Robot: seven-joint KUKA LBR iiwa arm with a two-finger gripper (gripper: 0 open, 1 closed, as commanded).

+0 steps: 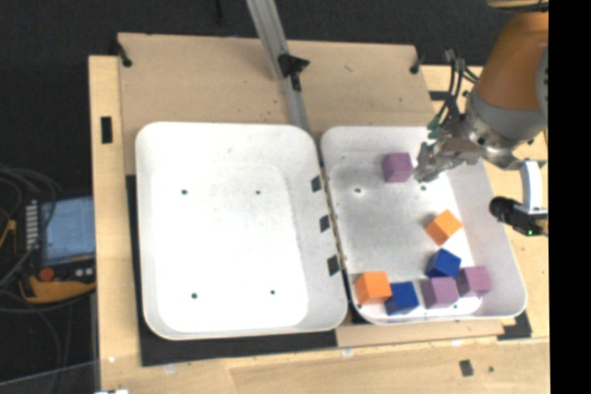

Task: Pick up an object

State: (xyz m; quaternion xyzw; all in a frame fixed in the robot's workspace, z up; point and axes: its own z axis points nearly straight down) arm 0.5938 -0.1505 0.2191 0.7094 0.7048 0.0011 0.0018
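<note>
Target block: I take the purple cube (397,166) as the nearest candidate; it sits in the upper part of the right bin (365,208), resting flat on the bin floor.
Gripper: I see the gripper (428,169) just right of that purple cube, low over the bin, close to the cube's side. I cannot tell whether it is released or clenched, and nothing shows as grasped.
Arm: the grey arm with its orange band (513,74) comes in from the right edge and slants down toward the gripper.
Other blocks, middle: an orange cube (444,225) lies alone below the gripper, and a blue cube (444,263) sits just below it.
Other blocks, near edge: along the bin's lower rim I see an orange cube (373,286), a blue cube (402,297) just beside it, then a purple cube (440,291) and another purple cube (476,279) at the right corner.
Left bin: the left bin (226,226) lies beside the right one, their inner rims touching.
Bench: both bins rest on a pale wooden bench (194,74); a slanted metal post (263,0) rises from its back.
Off bench: a handheld controller with a blue screen (60,244) lies far left.
</note>
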